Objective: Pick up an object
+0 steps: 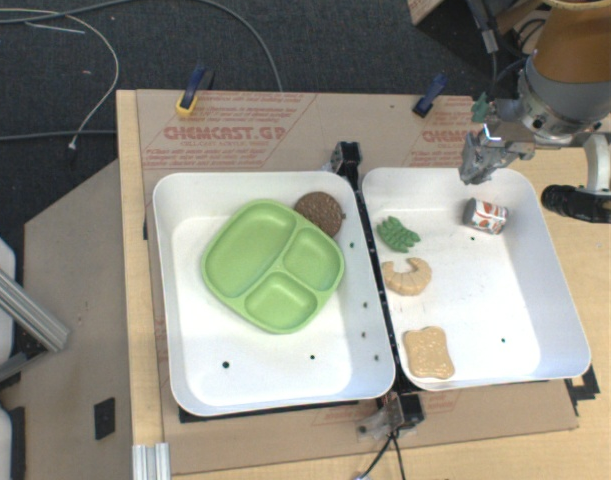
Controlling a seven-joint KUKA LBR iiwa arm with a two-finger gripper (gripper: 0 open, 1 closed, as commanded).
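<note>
The right bin (545, 298) holds a small white and red carton (486, 216) near its far edge, a green leafy piece (397, 234), a tan croissant (406, 276) and a tan slice of toast (428, 353). My gripper (478, 172) hangs over the far rim of the right bin, just up and left of the carton. Nothing shows between its fingers. In the left bin (195, 358) lies a green divided plate (273, 265) with a brown cookie (319, 209) at its far right corner.
Both bins rest on a cardboard sheet (235, 128) held by blue clamps (193, 89). A black clip (346, 157) sits between the bins at the far side. Cables run across the dark floor behind.
</note>
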